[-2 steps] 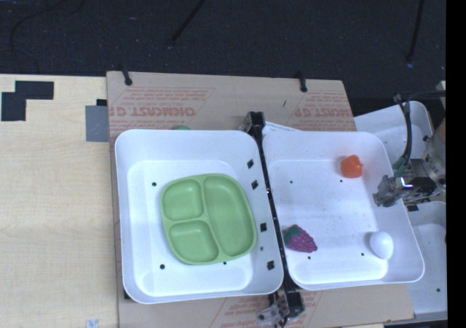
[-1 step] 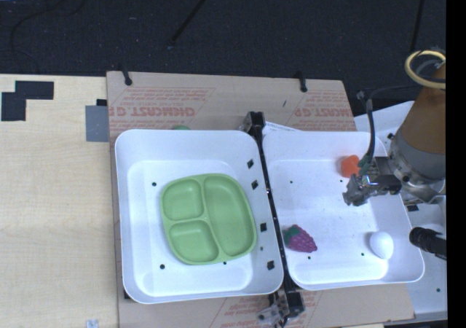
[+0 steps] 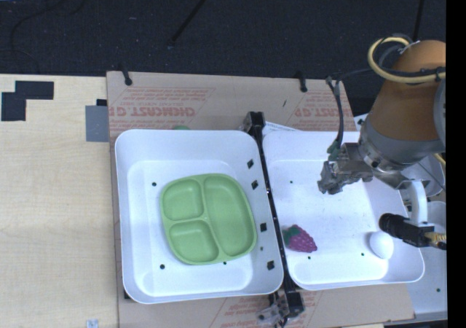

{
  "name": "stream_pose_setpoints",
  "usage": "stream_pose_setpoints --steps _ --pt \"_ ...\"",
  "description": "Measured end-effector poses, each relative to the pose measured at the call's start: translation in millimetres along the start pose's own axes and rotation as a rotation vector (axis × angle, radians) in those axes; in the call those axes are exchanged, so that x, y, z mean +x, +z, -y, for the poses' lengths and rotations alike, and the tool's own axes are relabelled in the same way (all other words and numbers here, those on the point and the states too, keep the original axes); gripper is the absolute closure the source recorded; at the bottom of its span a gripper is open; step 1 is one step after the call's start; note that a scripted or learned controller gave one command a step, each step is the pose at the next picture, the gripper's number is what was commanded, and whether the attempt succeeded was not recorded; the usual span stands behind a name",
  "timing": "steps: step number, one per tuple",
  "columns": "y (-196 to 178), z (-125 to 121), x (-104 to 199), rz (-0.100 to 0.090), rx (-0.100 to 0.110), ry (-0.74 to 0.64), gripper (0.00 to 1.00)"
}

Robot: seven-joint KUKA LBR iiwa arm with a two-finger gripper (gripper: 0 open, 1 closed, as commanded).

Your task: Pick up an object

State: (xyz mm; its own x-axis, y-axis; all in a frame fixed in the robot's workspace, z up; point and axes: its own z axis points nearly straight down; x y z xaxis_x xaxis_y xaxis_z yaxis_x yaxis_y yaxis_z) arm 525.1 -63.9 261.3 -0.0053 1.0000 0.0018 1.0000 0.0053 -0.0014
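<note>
The purple grape bunch (image 3: 300, 238), low in the frame's centre, is judged light and knobbly, best pinched across its middle; whether the gripper (image 3: 329, 182) is clenched cannot be told

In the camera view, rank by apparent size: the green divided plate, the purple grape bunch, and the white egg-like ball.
1. Green divided plate, by far the largest.
2. Purple grape bunch.
3. White egg-like ball, slightly smaller than the grapes; the gap is small, so that ranking is tentative.

You see the arm (image 3: 408, 111) reaching in from the right, its orange band uppermost and grey wrist bent leftward, the tool (image 3: 331, 179) hanging low at its end.
</note>
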Motion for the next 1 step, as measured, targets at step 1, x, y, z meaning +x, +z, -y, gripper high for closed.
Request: stream_pose_setpoints --steps 1 --pt "17.2 -15.9 49.0 0.001 0.003 0.002 1.00"
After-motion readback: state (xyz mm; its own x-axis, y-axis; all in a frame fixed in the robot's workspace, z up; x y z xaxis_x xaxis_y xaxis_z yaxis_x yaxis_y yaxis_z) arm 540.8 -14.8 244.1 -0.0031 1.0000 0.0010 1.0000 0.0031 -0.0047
